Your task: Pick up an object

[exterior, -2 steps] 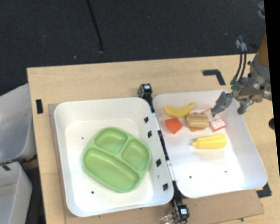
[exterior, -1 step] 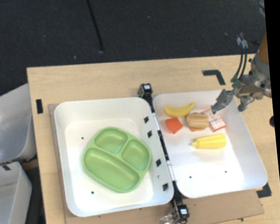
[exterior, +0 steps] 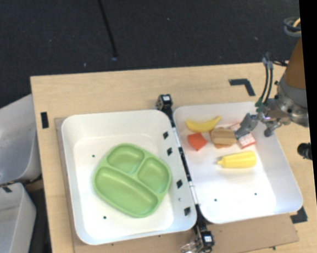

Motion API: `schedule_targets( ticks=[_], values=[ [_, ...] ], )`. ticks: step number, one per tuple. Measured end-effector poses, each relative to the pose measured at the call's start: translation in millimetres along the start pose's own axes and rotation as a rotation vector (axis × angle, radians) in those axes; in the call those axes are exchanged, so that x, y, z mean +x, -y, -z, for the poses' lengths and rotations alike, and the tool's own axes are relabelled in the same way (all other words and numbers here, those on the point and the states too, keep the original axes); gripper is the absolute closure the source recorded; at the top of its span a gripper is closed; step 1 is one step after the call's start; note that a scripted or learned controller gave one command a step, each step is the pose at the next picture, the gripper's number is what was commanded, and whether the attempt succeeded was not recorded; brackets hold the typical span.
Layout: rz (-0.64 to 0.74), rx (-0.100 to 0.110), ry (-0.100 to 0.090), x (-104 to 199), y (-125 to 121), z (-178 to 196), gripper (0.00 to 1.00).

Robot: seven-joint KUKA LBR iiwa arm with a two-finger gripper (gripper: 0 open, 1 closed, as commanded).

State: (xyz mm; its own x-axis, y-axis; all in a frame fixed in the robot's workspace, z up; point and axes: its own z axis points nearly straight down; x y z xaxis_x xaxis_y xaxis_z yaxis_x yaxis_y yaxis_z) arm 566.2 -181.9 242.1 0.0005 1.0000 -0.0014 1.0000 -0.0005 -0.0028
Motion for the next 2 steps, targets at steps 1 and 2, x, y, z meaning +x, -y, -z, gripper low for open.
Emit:
schedule_targets(
  ticks=[1,2],
  values=[
    [-0.001,0.0,0.0,-5,-4,-61,0.0],
    [-0.004,-0.001,0.001,-9,-13,-119,0.0]
  ],
)
